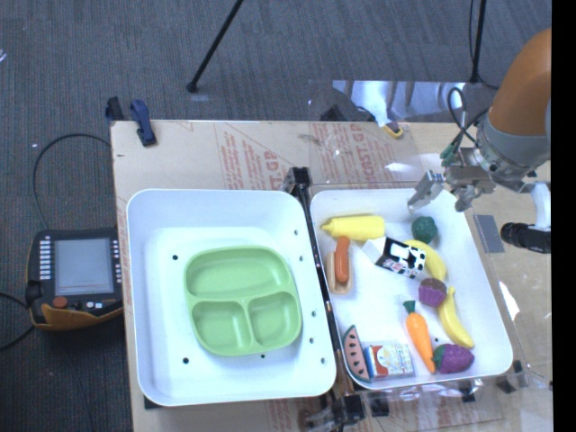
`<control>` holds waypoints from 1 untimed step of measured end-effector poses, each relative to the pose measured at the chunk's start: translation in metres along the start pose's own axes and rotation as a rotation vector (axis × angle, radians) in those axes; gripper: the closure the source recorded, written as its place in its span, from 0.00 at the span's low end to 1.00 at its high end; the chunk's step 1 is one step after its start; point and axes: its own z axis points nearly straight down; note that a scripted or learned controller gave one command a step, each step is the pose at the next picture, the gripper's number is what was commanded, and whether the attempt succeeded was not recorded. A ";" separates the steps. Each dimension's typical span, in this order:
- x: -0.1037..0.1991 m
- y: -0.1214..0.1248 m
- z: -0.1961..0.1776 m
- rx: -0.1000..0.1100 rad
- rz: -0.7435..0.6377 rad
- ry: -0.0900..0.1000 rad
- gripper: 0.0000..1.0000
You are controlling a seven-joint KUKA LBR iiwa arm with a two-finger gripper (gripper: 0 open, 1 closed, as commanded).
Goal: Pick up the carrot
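Above the right bin's (493, 288) far edge, the pincer (445, 193) spread wide, well apart from the carrot (418, 332)

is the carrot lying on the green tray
No, the carrot lies in the right bin among the other toy foods, while the green tray sits in the left bin.

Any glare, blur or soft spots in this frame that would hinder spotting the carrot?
Camera view: light is even and the orange carrot in the right-hand white bin reads sharply; bright reflections sit on the clear sheet over the cardboard bench top behind that bin; the metal two-finger hand at the bin's far edge looks slightly soft.
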 end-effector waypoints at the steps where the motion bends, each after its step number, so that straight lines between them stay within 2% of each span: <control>1: 0.028 -0.099 0.143 0.007 0.101 0.003 0.00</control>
